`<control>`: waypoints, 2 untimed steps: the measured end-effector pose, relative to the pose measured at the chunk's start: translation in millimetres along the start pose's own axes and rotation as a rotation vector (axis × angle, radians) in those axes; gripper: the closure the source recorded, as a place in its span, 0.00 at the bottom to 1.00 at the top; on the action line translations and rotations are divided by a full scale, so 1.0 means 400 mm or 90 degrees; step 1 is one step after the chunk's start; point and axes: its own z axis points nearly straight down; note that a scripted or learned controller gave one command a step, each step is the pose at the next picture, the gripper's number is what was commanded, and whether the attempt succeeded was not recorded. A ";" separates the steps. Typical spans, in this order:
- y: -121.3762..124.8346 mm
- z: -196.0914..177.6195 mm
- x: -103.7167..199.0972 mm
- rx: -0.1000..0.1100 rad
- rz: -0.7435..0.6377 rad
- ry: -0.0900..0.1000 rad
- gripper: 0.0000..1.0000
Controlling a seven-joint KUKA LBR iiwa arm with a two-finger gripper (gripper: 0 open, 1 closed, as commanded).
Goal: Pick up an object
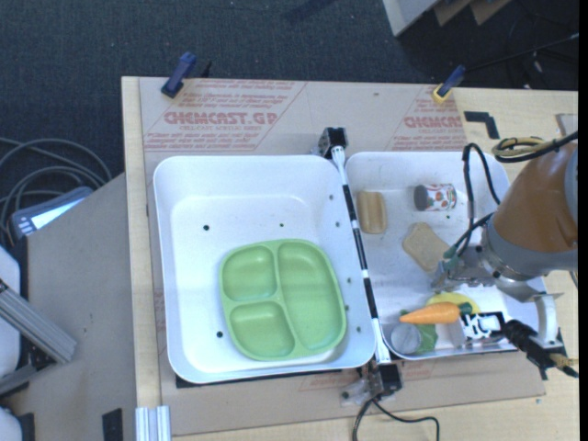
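Two white bins (pixel 184 191) on tabletop (pixel 276 108); hand (pixel 457 269) low in right bin above carrot (pixel 429 315); finger state cannot be told.

1. A toy carrot (pixel 430 314), orange with a green end, lies flat and crosswise in the right bin (pixel 386 168), just below and slightly left of the gripper (pixel 457 266).
2. A yellow piece (pixel 452 299) lies touching the carrot's upper side, directly under the gripper.
3. A tan flat slab (pixel 424 243) lies tilted just left of the gripper.
4. A tan block (pixel 371 211) lies further left and above, near the bin's left wall.
5. A small can (pixel 435 197), white with red markings, lies on its side well above the gripper.
6. A round silvery item (pixel 405 338) rests below the carrot, at the bin's near edge.
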 end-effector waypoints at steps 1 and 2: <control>-0.001 0.001 0.000 0.001 0.000 0.000 0.00; 0.176 0.025 0.043 0.001 -0.001 0.000 0.00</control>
